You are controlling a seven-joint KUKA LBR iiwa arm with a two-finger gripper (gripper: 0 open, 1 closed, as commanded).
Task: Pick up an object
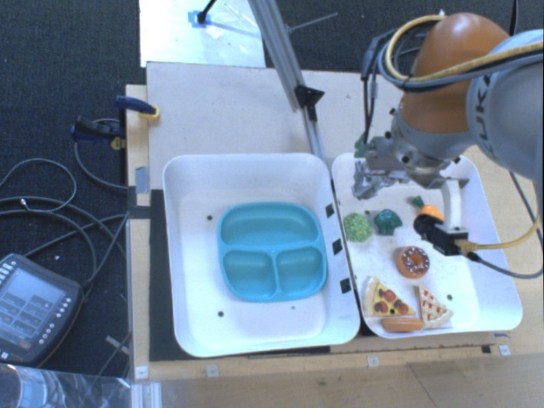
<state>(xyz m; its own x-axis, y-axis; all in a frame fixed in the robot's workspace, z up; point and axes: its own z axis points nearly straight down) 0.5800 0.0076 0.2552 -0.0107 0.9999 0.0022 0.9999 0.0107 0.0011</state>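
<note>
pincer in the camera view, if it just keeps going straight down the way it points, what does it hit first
Most likely the bare floor of the right bin, near its upper left corner. The pincer points down there, above the light green piece. Its height is hard to judge.

Counts: two white bins, one blue tray, several toy foods.
Left bin (191, 253) holds one blue divided tray (272, 251). Right bin (493, 300) holds two green broccoli-like pieces: a light one (358, 227) and a dark one (388, 220); one donut (413, 262); two pizza slices (383, 297) (433, 305); one sausage (397, 324); one orange piece (431, 213).
</note>
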